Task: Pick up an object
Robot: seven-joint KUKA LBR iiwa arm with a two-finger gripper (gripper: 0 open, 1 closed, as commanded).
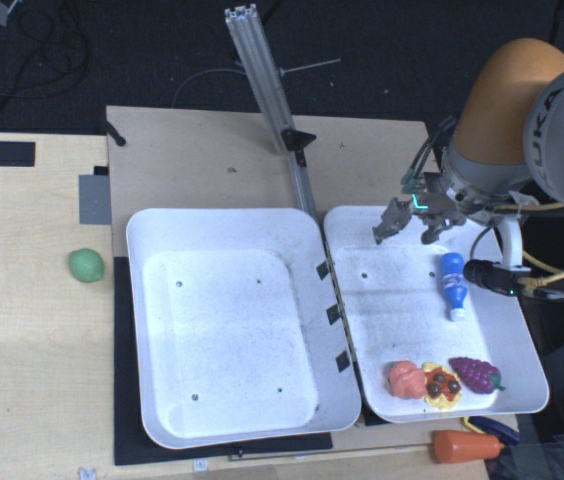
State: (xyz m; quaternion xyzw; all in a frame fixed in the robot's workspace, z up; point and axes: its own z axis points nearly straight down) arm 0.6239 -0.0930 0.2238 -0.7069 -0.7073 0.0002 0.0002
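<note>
We take the blue bottle [451, 285] as the likeliest target: it lies in the right bin [382, 313], right of centre in the frame, long axis running nearly top to bottom. The claw [409, 225] hangs just up and left of it, fingers spread, pinching nothing. We count one bottle and three toy foods at the bin's lower edge, one green ball [87, 265] on the tabletop [22, 318] at far left, and two bins.

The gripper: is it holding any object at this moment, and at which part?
Nothing is held. The gripper hangs open over the right bin, with the blue bottle lying apart from it.
</note>
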